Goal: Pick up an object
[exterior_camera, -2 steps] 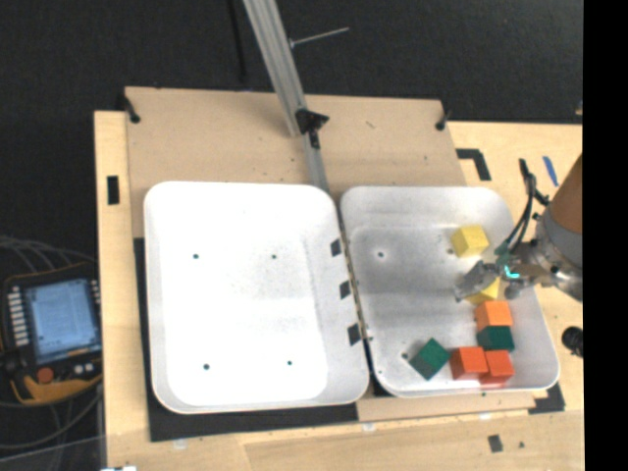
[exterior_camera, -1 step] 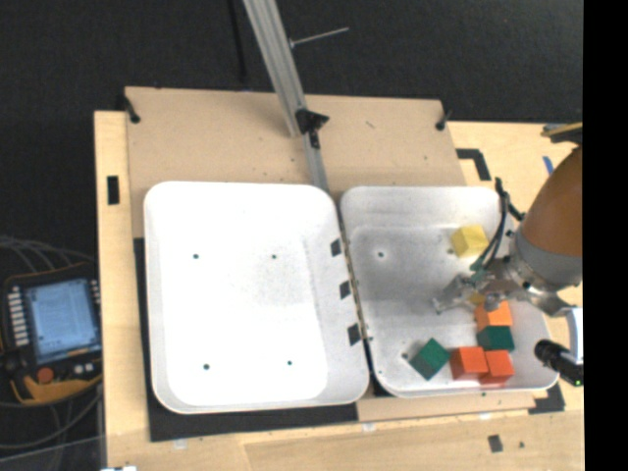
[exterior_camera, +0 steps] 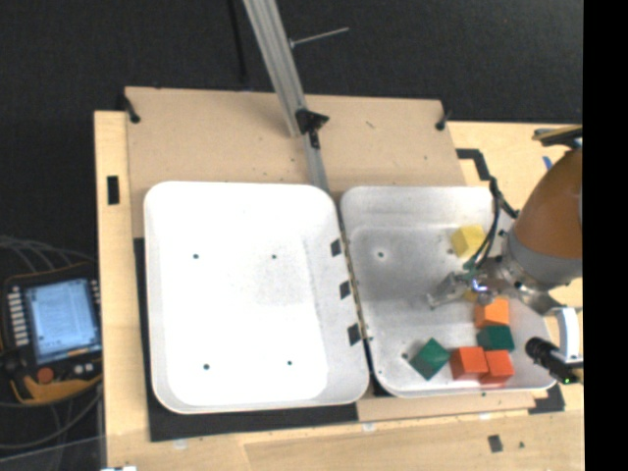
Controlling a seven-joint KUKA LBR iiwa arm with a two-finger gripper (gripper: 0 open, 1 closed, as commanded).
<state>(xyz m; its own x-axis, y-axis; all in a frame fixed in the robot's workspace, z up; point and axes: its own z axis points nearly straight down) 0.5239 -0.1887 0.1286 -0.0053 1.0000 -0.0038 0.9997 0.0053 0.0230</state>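
Observation:
The right bin (exterior_camera: 392,219) holds several small blocks. A yellow block (exterior_camera: 468,239) lies near its back right. An orange block (exterior_camera: 494,312) sits above a dark green block (exterior_camera: 497,338). Two red-orange blocks (exterior_camera: 483,363) lie side by side by the front wall, with a green block (exterior_camera: 429,358) to their left. My gripper (exterior_camera: 453,289) hangs low over the bin floor, just left of the orange block and below the yellow one. Its metal tip points left over bare floor, and I see no block in it.
The left bin (exterior_camera: 245,292) stands beside the right one, with clips along the shared wall (exterior_camera: 348,287). A slanted metal pole (exterior_camera: 280,57) rises from the back of the bench. A teach pendant (exterior_camera: 59,322) lies off the bench at far left.

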